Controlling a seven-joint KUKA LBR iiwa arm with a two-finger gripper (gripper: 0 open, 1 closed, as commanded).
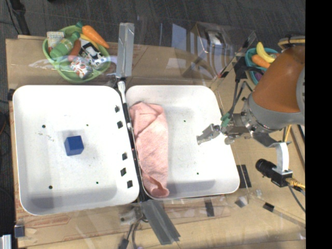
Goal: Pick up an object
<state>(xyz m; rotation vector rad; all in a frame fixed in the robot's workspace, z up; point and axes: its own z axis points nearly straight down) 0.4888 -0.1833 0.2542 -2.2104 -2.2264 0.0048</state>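
A blue cube [74,144] lies in the left bin [31,108], a little left of its middle. A pink cloth [150,144] is crumpled along the left side of the right bin [207,100]. My gripper [208,134] hangs over the right part of the right bin, reaching in from the right. It is well to the right of the cloth. Nothing shows between its fingers.
A green bowl [78,75] with toy food, including an orange carrot [93,35], stands behind the left bin. A second bowl with a yellow toy [263,53] sits at the back right. Clear plastic panels [207,51] stand behind the right bin. A metal divider [124,51] runs between the bins.
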